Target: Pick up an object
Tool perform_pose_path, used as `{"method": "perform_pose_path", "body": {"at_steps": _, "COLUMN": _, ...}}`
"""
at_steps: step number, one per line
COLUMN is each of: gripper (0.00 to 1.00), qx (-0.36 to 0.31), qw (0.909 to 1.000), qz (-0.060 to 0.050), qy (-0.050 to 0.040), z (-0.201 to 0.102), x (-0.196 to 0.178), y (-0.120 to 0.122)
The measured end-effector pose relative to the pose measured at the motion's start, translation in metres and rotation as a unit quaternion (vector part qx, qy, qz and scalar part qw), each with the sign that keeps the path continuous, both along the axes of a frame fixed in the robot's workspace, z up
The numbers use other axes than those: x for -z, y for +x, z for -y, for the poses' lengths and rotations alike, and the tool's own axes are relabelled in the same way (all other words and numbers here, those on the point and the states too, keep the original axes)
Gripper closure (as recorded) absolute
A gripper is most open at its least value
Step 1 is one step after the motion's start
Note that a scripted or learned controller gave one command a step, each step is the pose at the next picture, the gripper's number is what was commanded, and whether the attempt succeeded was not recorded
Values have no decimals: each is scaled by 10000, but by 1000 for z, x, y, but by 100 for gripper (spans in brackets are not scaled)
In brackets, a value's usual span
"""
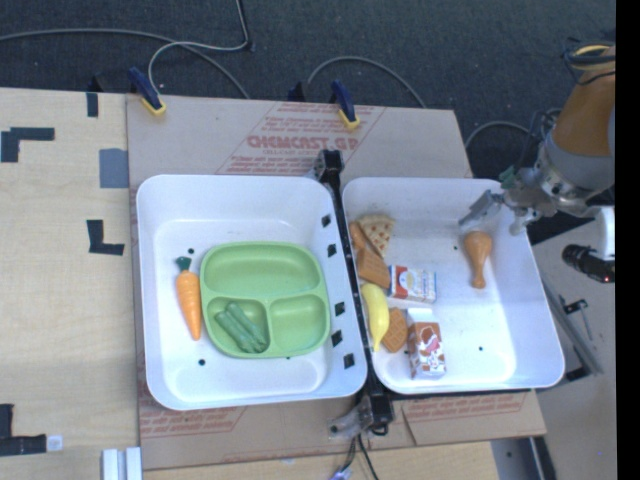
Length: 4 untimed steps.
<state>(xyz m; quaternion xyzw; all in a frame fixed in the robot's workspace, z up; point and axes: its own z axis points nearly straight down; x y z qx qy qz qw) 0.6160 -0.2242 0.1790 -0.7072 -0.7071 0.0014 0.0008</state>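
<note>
Where fingers hover, drumstick lies just below.

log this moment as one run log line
arm: over right bin far edge | gripper: above drumstick, jaws open | held: nothing | carrot: left bin

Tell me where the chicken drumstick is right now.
The chicken drumstick lies in the right bin, upper right area, just below the gripper and right of the small milk carton.
</note>
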Motion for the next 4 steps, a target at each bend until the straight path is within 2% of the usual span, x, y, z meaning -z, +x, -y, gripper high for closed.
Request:
{"method": "perform_pose_path", "body": {"at_steps": 1, "gripper": 0, "qx": -6, "qw": 10000, "qz": 54, "qy": -10, "z": -92, "x": 83, "y": 29}}
{"method": "perform_pose_path", "body": {"at_steps": 2, "gripper": 0, "qx": 9, "qw": 10000, "qz": 73, "qy": -23, "z": -119, "x": 90, "y": -26}}
{"method": "perform_pose_path", "body": {"at_steps": 3, "gripper": 0, "qx": 3, "qw": 10000, "qz": 40, "qy": -11, "z": -102, "x": 92, "y": -93}}
{"method": "perform_pose_path", "body": {"at_steps": 4, "gripper": 0, "qx": -13, "qw": 10000, "qz": 46, "qy": -1, "z": -129, "x": 93, "y": -27}}
